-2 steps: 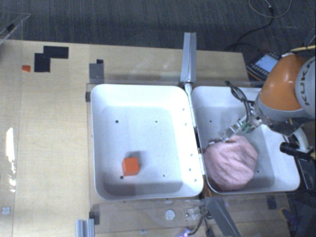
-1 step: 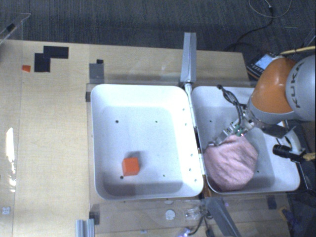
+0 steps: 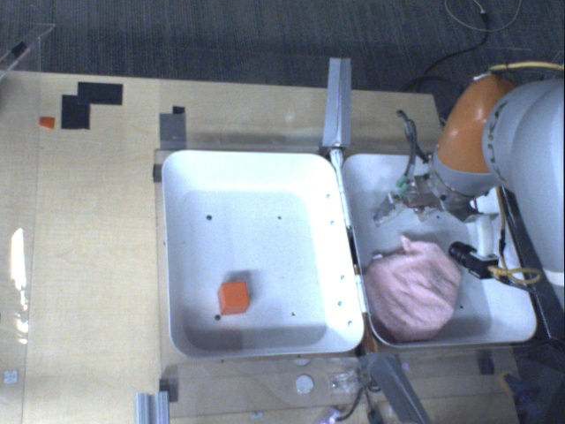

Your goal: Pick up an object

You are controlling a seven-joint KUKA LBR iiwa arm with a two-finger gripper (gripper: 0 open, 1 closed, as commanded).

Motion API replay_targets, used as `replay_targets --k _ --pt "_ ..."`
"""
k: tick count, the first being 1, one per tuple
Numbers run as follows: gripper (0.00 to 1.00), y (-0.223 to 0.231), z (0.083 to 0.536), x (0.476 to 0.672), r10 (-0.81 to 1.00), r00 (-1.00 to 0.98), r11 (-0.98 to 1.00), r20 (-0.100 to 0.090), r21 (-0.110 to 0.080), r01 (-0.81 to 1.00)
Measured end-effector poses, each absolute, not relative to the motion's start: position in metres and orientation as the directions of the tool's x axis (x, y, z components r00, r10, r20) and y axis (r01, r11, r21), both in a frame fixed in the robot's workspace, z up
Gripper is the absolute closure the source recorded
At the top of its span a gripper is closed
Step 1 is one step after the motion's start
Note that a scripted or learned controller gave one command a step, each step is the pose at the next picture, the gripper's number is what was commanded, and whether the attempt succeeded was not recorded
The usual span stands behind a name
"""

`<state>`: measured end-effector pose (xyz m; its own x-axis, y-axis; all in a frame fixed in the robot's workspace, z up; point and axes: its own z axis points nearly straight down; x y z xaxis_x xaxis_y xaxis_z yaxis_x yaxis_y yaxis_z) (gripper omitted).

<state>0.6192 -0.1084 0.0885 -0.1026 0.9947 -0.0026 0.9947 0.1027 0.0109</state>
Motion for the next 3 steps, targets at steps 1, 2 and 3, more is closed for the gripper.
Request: replay_targets --k 1,2,3 --pt "0.0 -0.108 0.089 0.619 0.995 -0.103 0.103 -0.003 0.011 0.995" --pt "0.0 -0.179 0.09 0.522 0.966 -0.257 0.257 -0.008 0.012 0.966" --pt "0.0 -0.199 0.167 0.548 0.823 -0.567 0.567 -0.011 0.009 0.823"
